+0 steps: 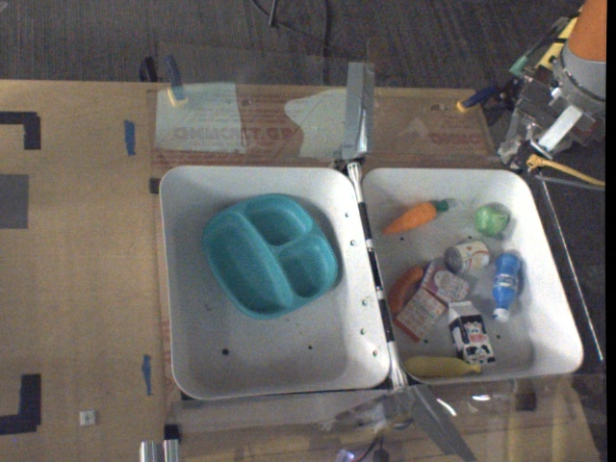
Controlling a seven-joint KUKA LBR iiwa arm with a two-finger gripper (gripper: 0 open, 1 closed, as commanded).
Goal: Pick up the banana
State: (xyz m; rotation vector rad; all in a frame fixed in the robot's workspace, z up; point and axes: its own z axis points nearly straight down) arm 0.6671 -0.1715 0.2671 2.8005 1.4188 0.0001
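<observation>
Seeing the gripper (527,141) above the desk (77,287), just past the far right corner of the right bin (544,327) and outside both bins. I can't tell from this angle whether the jaws are apart or together, and I see nothing between them. Banana (441,366) lies flat along the right bin's near wall, just beside a black-and-white carton (472,338) and well apart from the gripper. Carrot (416,218) and blue bottle (505,283) share that bin. Teal divided plate (271,254) sits in the left bin (192,346).
</observation>
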